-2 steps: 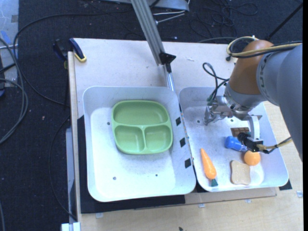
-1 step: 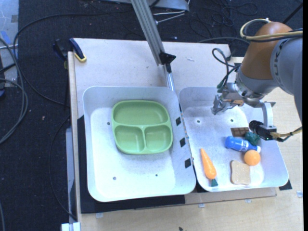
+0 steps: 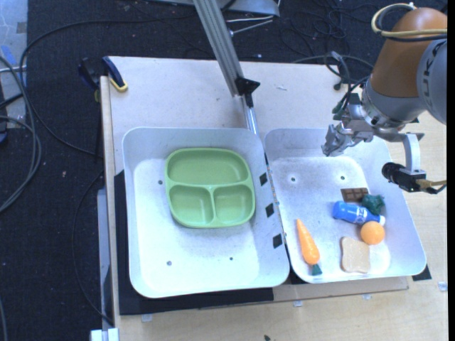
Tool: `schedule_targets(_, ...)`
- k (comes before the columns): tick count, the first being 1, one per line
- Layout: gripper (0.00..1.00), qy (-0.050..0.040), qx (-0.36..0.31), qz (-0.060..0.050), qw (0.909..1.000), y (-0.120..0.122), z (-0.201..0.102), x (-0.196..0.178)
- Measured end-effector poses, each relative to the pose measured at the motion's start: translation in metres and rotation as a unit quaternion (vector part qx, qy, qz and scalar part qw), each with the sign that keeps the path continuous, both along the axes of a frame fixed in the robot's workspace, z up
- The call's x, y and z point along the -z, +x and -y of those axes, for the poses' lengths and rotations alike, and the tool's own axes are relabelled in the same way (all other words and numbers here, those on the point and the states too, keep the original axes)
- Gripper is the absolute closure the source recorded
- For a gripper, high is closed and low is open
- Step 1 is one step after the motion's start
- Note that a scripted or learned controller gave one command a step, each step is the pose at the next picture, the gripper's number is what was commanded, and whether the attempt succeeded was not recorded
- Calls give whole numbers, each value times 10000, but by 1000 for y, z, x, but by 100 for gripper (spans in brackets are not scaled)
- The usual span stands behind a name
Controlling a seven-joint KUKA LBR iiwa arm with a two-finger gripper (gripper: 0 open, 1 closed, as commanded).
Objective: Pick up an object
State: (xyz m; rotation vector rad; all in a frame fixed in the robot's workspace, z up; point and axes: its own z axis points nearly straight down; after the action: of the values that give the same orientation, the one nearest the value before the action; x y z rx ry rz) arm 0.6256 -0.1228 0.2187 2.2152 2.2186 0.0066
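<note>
My gripper (image 3: 333,148) hangs over the far edge of the right bin (image 3: 313,180), above bare floor and away from every object. Nothing shows between its fingers. In the near right corner of that bin lie a blue bottle (image 3: 354,212), a small brown block (image 3: 353,194), a dark green piece (image 3: 373,204), an orange ball (image 3: 372,232) and a slice of toast (image 3: 355,255). An orange carrot (image 3: 308,243) lies near the bin's front left.
The left bin (image 3: 149,261) holds a green divided plate (image 3: 211,187). A slanted metal pole (image 3: 222,41) crosses above the bench's far side and ends near the bins' shared edge. Cables lie on the dark floor around the bench.
</note>
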Motion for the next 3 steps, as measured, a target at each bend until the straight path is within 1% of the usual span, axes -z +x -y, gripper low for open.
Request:
schedule_targets(1,100,12,-30,-26,10000,11,-51,6)
schedule_targets(2,100,14,-26,-35,10000,12,-95,5)
schedule_targets(3,100,18,-34,-23,10000,18,-153,-9)
